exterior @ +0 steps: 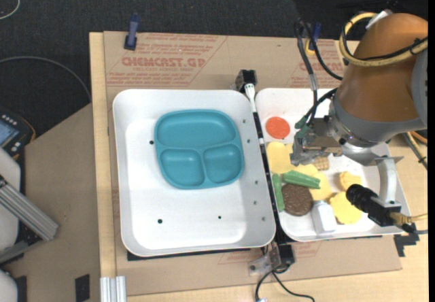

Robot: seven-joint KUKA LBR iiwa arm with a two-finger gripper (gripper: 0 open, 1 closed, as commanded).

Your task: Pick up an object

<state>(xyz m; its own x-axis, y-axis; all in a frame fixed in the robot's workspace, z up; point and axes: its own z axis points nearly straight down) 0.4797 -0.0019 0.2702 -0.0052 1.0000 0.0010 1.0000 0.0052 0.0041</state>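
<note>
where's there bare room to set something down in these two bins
The left bin has bare white floor all round the blue tray, widest below it toward the near rim. The right bin is crowded: orange disc, green piece, brown round piece and yellow pieces sit close together beneath the gripper.

Arm over the right bin, teal tray in the left bin

The tool [309,149] hangs above toy food in the right bin [289,98]: an orange disc [277,127], green piece [301,179], brown round [296,199]. The divided teal tray [198,147] sits mid-frame in the left bin [136,178].
</note>
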